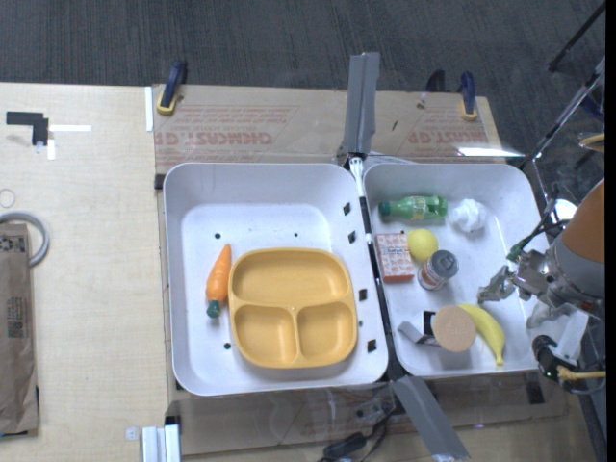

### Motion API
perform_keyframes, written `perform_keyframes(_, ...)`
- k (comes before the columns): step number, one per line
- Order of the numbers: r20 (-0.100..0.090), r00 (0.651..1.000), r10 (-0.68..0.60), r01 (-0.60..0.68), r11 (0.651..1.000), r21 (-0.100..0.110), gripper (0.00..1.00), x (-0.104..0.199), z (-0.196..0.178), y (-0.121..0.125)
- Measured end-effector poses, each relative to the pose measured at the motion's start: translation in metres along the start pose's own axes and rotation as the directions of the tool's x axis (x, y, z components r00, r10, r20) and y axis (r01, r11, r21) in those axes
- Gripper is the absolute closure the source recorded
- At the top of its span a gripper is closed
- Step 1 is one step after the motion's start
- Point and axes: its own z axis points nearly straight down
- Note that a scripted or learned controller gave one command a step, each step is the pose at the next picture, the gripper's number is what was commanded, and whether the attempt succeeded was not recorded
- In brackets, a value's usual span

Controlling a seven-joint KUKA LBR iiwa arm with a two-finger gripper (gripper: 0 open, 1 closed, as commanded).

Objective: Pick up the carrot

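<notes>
The carrot (218,274), orange with a small green tip at its near end, lies in the left bin (188,210). It rests just left of the yellow divided plate (292,306), pointing roughly away from the camera. My gripper (507,283) hangs at the right rim of the right bin (525,186), far from the carrot and right of the banana (487,331). Nothing shows between its tips.
The right bin holds a green bottle (414,207), a white crumpled wad (469,217), a lemon (422,244), a small red box (393,256), a can (438,269) and a tan round block (453,330). A metal divider post (362,104) stands between the bins.
</notes>
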Motion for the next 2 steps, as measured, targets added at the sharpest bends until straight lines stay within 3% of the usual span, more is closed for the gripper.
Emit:
perform_keyframes(1, -0.002, 0.997, 0.074, -0.074, 0.997, -0.001, 0.00, 0.0002, -0.0001, 0.0003)
perform_keyframes(2, -0.002, 0.917, 0.400, -0.400, 0.917, -0.010, 0.00, 0.0012, -0.0016, 0.0013)
